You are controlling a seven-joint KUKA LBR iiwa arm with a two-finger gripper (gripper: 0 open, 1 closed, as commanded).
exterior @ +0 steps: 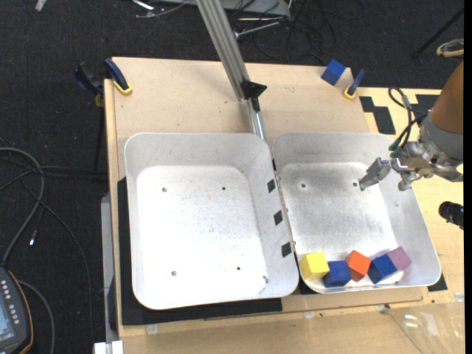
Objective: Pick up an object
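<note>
Far left: dark carpet, loose cables, black clamp (90, 77) at table (184, 102) corner.

Left bin (147, 153): white, shallow, speckled, nothing to pick there.

Centre: grey metal pole (221, 39) slanting down from top, ending at seam between bins.

Right bin (413, 220): white, shallow. Five small blocks bunched along near wall, left to right: yellow block (314, 264), blue block (338, 273), orange block (359, 264), second blue block (382, 268), purple block (399, 257). Packed close, most appearing to touch neighbours; orange one tilted, riding slightly on its neighbours.

Handling, as judgement: blocks likely light, stiff, flat-faced, not fragile, probably foam or painted wood. Smooth faces could slip if pinched at a corner. Best hold across two opposite flat sides, squarely. Yellow block looks easiest, with left side free at end of row. Middle blocks offer little finger room; bin wall close behind also crowds approach.

Separate blue block (334, 71) on bare table top near far edge, outside both bins.

Right: claw (377, 172) over far part of right bin, well apart from block row. Carrying nothing. Fingers too blurred and small to judge; cannot tell whether spread or closed. Grey arm (435, 150) entering from right, orange band (450, 102) above wrist.

Pick not yet made; all blocks resting in place.
</note>
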